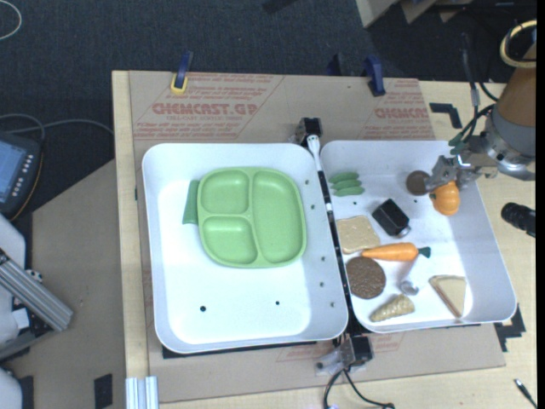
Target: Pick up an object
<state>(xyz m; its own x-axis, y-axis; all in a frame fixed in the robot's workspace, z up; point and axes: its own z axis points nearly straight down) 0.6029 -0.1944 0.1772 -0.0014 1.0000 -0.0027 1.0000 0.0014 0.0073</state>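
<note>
Across the bench (128, 143): brown board with red lettering, blue clamps at the far edge, two shallow white bins side by side.

Left bin (170, 313): green divided plate (252, 216) near its far side, three compartments, lying flat.

Right bin (485, 254): a scatter of toy food. Along the left wall, from the far end toward the near edge: green pea pod (346, 183), slice of bread (356, 233), dark brown round patty (366, 277). Carrot (392, 251) lying crosswise between bread and patty, tip pointing at the bread. Black block (391, 216) toward the middle, tilted. Beige cone-shaped piece (392, 308) at the near edge; wedge of sandwich (450, 293) toward the near right corner; small grey bit between carrot and cone, too small to identify.

Grey arm reaching over the right wall at the far right corner. End effector (446, 177) low over that corner, pointed down and leftward; degree of finger opening impossible to tell. Orange round fruit (445, 198) directly beneath, touching or nearly touching the fingertips, partly hidden by them; grip on it not confirmed. Small brown ball (417, 182) just beside the fruit on its left, at the height of the fingertips.
</note>
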